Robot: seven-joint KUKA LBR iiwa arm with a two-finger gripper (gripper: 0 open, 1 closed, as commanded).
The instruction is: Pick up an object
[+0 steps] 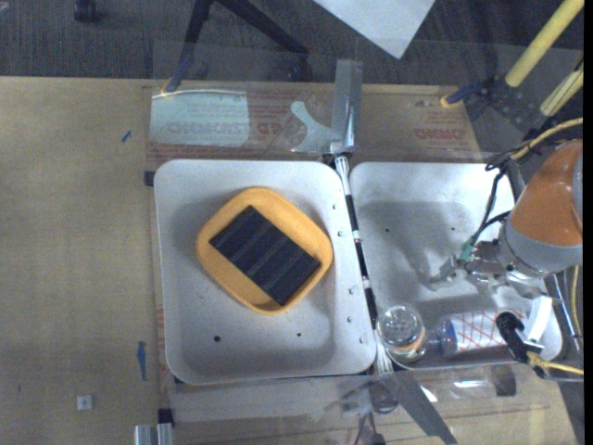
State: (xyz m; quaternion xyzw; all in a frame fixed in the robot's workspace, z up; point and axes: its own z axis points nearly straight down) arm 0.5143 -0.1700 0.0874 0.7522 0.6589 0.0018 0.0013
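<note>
A yellow, rounded-square object (264, 248) with a black ribbed panel on top lies in the middle of the left bin (176, 341). A clear plastic bottle (435, 334) with a red criss-cross label lies on its side along the front wall of the right bin (408, 202). My gripper (452, 269) hangs over the right bin's right half, just above and behind the bottle, with the orange band of the arm (547, 216) at the view's right edge. Nothing is seen held in it.
A metal divider strip (357, 248) runs between the two bins. Cables (496, 202) loop from the wrist over the right bin. Taped plastic sheets lie on the bench behind the bins, and a chair base stands on the floor beyond.
</note>
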